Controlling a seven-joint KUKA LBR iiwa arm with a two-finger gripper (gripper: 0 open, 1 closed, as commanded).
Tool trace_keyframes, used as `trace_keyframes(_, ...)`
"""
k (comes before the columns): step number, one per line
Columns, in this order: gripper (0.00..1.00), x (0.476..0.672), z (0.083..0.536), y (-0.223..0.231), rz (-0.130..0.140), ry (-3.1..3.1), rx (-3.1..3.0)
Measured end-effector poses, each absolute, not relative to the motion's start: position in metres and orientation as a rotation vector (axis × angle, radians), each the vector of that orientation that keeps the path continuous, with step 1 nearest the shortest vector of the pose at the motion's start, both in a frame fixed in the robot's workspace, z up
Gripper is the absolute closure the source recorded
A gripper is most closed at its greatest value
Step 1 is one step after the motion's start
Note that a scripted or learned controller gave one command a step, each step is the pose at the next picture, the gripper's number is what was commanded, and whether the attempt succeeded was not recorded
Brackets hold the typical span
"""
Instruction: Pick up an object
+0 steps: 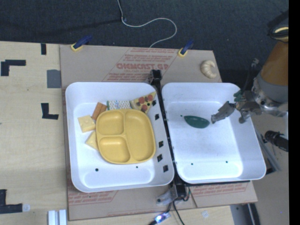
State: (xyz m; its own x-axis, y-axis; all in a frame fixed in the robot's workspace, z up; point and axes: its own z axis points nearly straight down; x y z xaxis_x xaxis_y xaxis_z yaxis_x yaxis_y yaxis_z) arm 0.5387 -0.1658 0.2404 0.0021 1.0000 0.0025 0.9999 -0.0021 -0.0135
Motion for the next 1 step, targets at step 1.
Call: trace_keyframes(1, 0.00, 0.5411, 0.2467, -0.1657, 0.002, -2.221, -2.219)
